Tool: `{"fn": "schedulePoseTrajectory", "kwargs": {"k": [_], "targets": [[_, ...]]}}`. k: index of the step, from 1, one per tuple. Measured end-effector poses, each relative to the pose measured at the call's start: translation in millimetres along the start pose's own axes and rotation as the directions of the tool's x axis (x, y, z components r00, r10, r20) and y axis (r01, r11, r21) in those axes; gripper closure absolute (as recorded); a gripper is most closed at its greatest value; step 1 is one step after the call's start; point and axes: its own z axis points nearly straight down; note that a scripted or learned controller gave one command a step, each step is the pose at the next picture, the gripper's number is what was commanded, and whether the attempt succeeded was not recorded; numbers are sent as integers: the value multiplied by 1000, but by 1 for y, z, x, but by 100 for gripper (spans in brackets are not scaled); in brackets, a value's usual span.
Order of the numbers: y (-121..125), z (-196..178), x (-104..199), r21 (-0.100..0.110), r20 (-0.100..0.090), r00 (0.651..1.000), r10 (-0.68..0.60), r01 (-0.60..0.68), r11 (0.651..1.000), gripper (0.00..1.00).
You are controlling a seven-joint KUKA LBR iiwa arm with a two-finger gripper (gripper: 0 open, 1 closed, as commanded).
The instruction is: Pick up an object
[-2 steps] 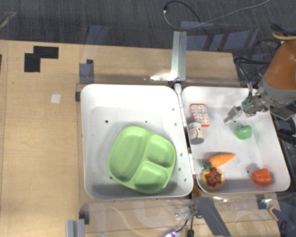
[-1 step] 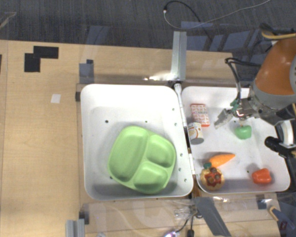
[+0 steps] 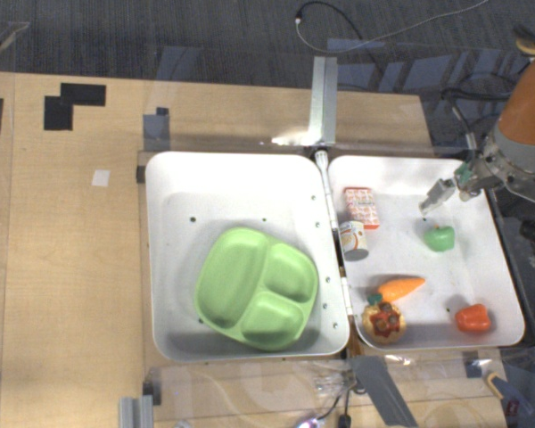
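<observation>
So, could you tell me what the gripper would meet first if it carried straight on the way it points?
Probably the bare floor of the right bin, just left of the green pepper; the gripper points down-left, though depth is unclear.

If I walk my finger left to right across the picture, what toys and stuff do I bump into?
Green divided plate → small can → orange carrot → green pepper → red pepper.

Right bin (image 3: 508, 275): green pepper (image 3: 440, 238) upper centre; carrot (image 3: 400, 287) lying flat, tip pointing right; red pepper (image 3: 473, 318) near front right corner; red-white carton (image 3: 361, 208) flat; small can (image 3: 353, 239) at left wall; mixed-colour piece (image 3: 383, 321) front left.
</observation>
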Motion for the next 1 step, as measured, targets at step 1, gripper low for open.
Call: {"fn": "schedulePoseTrajectory", "kwargs": {"k": [1], "targets": [[13, -132, -4, -4, 2, 992, -124, 124, 992, 0]]}}
